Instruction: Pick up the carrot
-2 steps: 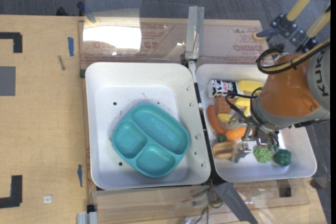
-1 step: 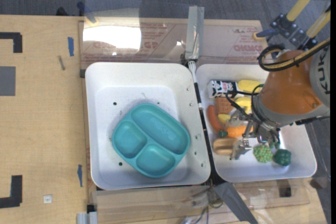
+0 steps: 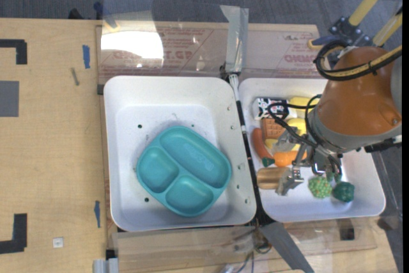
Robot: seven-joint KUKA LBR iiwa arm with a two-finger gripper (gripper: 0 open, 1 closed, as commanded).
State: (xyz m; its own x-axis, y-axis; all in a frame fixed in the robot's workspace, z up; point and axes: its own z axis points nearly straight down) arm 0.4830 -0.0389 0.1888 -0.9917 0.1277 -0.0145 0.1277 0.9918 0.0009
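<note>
Bench bears two white bins; left bin (image 3: 121, 105) holds teal divided plate (image 3: 184, 169). You find carrot (image 3: 285, 156) in right bin (image 3: 370, 192) among toy foods, under gripper (image 3: 300, 166). Fingers' state: cannot tell.

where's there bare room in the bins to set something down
Left bin: bare floor along its far wall and left wall, around the teal divided plate. Right bin: crowded with toy food under the gripper; a bare strip along its near-right edge.
</note>
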